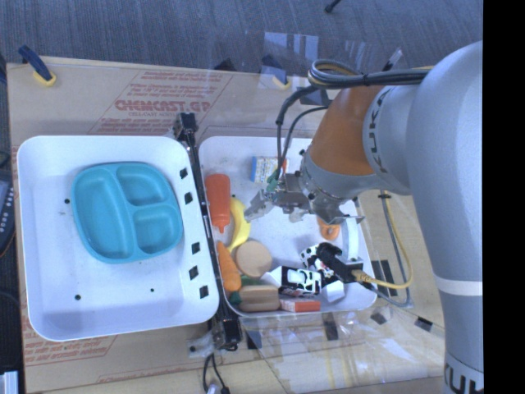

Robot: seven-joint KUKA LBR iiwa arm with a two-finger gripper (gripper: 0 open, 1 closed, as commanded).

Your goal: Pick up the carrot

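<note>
The arm (426, 154) is hanging over the right bin (353, 298), its claw (289, 197) above the clutter; I cannot tell its state. The carrot (229, 267) is lying by the divider, ungrasped. Next: shifting left, descending.

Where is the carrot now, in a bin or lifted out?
In a bin. The carrot lies in the right bin, along its left wall, beside the banana.
</note>
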